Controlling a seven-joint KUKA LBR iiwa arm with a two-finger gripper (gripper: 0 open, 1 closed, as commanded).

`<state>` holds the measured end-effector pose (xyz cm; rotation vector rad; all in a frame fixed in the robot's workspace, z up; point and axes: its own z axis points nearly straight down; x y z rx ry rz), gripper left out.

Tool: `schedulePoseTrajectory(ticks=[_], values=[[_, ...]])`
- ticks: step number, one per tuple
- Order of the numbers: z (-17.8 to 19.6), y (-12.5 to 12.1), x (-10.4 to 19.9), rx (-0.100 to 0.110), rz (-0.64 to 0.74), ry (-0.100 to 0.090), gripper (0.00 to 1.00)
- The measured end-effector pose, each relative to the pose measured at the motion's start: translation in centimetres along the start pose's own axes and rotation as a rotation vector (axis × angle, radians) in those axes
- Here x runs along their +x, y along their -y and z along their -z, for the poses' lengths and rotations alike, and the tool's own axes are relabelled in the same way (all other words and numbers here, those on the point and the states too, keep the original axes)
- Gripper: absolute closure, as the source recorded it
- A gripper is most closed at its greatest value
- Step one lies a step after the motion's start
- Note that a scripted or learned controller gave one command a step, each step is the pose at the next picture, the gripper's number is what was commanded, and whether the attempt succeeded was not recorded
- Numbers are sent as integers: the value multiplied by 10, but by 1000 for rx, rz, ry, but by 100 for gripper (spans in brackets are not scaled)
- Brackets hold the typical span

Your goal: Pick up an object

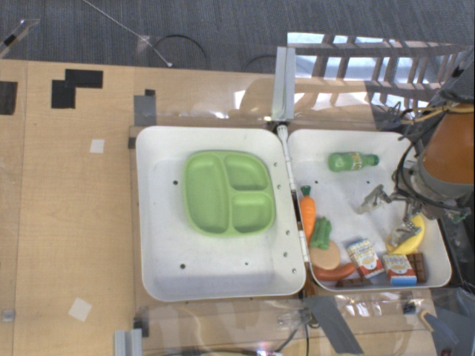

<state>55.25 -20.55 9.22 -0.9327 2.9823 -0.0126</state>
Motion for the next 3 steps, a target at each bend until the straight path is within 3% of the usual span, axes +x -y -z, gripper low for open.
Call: schedulePoseTrajectory(ticks=[1, 2, 3], values=[[-3, -67, -102, -5, -16, 1, 0], [-2, -63, -81, -4, -25, 0, 0], [-5, 28, -126, -4, -129, -3, 0]])
